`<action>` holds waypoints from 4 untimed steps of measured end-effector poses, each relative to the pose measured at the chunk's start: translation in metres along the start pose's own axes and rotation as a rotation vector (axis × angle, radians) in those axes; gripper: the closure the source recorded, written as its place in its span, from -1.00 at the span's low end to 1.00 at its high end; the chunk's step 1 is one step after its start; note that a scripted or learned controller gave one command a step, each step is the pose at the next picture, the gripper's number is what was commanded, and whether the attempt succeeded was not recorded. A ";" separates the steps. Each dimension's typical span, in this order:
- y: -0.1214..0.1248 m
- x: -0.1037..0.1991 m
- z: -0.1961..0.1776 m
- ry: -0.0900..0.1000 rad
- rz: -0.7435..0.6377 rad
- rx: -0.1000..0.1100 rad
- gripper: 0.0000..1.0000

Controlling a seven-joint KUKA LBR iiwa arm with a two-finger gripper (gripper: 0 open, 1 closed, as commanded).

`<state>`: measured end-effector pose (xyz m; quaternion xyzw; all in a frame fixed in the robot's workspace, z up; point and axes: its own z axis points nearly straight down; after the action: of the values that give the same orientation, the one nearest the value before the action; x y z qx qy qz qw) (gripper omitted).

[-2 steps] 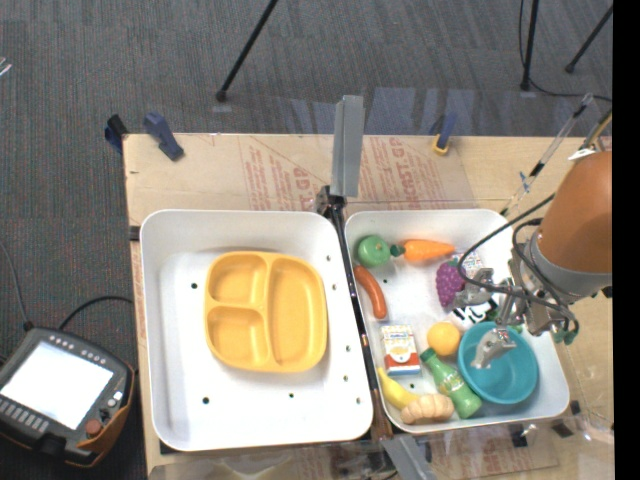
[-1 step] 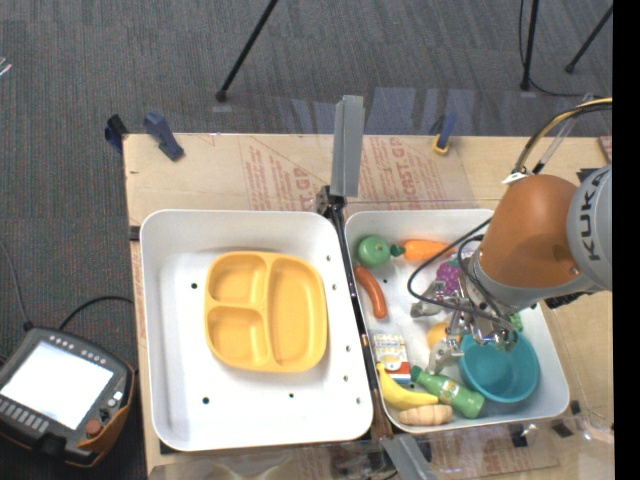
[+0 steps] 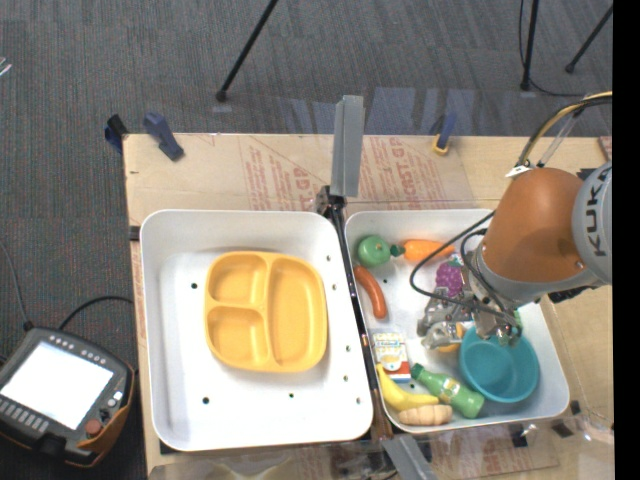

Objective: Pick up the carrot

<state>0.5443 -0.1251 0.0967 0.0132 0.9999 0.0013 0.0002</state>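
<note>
Carrot (image 3: pixel 424 249) lies at the far side of the right bin (image 3: pixel 556 368), beside a green apple (image 3: pixel 374 251). Likely light, stiff and smooth; best gripped across its thick middle. Hand (image 3: pixel 452 320) hovers nearer; finger state cannot be told.

Even, bright overhead light — a soft, slightly grainy picture.

The light falls from above me and spreads evenly: the two white bins (image 3: pixel 160 268) come out bright but not blown out, and the yellow divided plate (image 3: pixel 267 310) in the left one carries only a faint sheen along its ridges. Shadows are short and soft — my arm (image 3: pixel 535 230) throws a dim patch onto the right bin's floor beneath it, and the teal bowl (image 3: pixel 500 368) darkens inside its near wall. The orange band catches a broad, mild highlight. The grey carpet on the far side reads darker and noisier. Fine detail is mushy around my wrist hardware, where edges blur together.
</note>
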 end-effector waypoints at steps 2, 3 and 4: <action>-0.086 -0.012 -0.035 -0.001 0.369 0.001 1.00; -0.088 0.066 -0.045 0.000 0.392 0.002 1.00; -0.087 0.035 -0.063 0.000 0.720 0.002 1.00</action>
<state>0.5075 -0.2117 0.1597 0.3646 0.9312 0.0002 -0.0001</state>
